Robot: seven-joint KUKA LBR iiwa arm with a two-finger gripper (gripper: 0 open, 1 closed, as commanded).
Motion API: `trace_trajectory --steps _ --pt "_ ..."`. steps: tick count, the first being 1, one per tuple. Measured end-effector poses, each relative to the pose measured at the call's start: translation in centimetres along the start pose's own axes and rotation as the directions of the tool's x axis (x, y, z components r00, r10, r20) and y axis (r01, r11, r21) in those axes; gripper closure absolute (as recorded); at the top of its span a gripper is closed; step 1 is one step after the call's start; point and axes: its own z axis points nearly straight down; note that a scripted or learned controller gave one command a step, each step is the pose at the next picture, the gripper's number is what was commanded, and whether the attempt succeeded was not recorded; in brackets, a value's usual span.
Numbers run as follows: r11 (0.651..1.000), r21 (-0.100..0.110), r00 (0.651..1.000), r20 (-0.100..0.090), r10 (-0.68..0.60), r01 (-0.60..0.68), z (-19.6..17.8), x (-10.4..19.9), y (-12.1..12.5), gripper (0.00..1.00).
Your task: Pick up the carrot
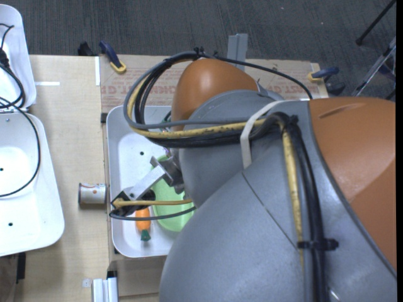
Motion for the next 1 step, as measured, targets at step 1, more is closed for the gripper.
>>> trace_trajectory --steps 1 --pt "0.967 0.000 0.967 -0.003 0.255 -0.255 -1.45 0.22 0.17 1.00"
